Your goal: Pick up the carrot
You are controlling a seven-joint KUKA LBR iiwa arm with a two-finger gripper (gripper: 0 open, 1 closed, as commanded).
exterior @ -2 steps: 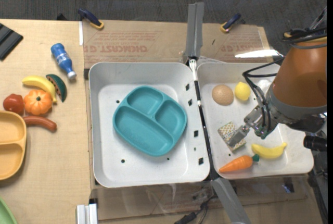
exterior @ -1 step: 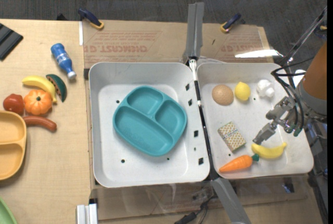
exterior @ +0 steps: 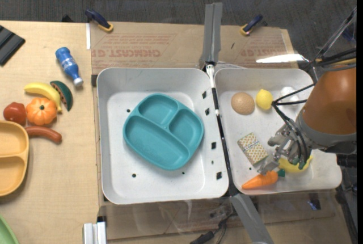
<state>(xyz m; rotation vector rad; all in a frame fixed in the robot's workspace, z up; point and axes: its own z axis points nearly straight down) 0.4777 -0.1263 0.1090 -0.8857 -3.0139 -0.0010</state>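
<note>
Wooden bench [exterior: 68, 192], two white bins [exterior: 113, 180]; end effector [exterior: 272, 164] over carrot [exterior: 260, 181], finger state unclear.

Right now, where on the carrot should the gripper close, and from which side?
Probably mid-body, from above. The carrot lies flat along the right bin's near wall, so close across its width. The gripper hangs over its thick end.

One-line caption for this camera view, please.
Gripper poised at the carrot's upper end in the right bin; teal divided plate in the left bin.
</note>
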